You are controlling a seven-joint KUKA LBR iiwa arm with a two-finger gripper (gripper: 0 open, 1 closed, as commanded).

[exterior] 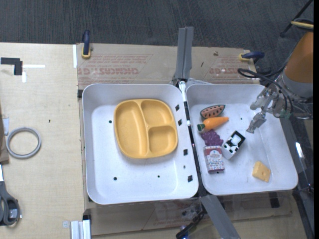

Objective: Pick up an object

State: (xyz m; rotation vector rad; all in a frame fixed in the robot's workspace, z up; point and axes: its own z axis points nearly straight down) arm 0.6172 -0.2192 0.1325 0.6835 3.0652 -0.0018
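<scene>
Gripper (259, 114) hangs over right bin (286, 148), fingers spread and pinching nothing; nearest pick, black-and-white block (233, 144), lies toward its seven o'clock, long axis running one-to-seven.

Toys lay in the right bin (294, 180).
An orange carrot (213, 124) with a green top lay by the middle wall, just under a brown slice with dark seeds (213, 111). Purple grapes (212, 138) sat below the carrot, touching a small red box (215, 160). A black and white block (233, 144) lay tilted beside them. A yellow cheese wedge (261, 172) lay apart, near the front right corner.
</scene>
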